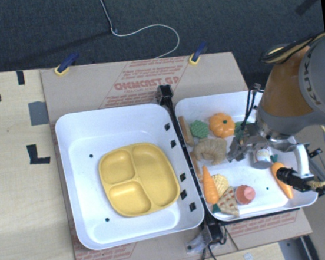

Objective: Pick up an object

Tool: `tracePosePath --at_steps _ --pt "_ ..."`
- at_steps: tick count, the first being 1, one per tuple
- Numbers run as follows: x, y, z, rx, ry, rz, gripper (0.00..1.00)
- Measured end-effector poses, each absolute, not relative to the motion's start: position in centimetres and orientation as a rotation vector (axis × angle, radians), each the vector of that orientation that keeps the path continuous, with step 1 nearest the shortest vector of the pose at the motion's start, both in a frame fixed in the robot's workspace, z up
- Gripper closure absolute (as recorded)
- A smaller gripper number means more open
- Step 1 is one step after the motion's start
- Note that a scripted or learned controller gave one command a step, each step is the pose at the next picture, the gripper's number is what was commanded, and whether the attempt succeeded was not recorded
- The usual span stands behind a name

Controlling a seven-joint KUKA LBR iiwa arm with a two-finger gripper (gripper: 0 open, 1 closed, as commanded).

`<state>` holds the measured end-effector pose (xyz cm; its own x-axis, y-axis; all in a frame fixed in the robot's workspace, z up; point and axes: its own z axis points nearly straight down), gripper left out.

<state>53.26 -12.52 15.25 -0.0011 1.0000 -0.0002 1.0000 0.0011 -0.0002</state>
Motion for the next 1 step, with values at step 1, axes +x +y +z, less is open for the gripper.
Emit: tracePosePath --at_steps 1 --pt "53.77 -13.37 19.94 -2.22 -2.223 0.001 1.0"
